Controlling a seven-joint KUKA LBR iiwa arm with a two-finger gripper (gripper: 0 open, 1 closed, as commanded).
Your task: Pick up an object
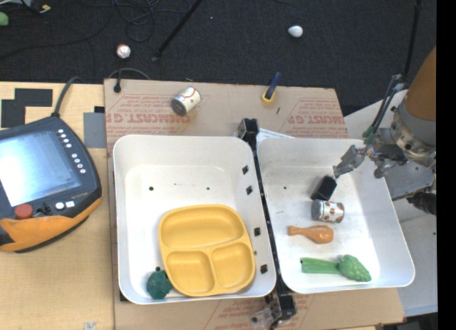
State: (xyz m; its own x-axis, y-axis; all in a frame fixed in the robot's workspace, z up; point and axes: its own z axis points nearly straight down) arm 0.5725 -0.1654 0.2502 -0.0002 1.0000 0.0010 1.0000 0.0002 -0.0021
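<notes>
Green toy broccoli (338, 266) lies nearest in the right bin (399, 250), long axis left-right; beyond it the orange chicken drumstick (312, 233), then the small can (328, 211), then a black block (323, 187). The gripper (363, 161) hovers up-right of the block, fingers spread, nothing between them.

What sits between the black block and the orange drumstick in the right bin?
In the camera view, a small can lies between the black block and the orange drumstick.
</notes>
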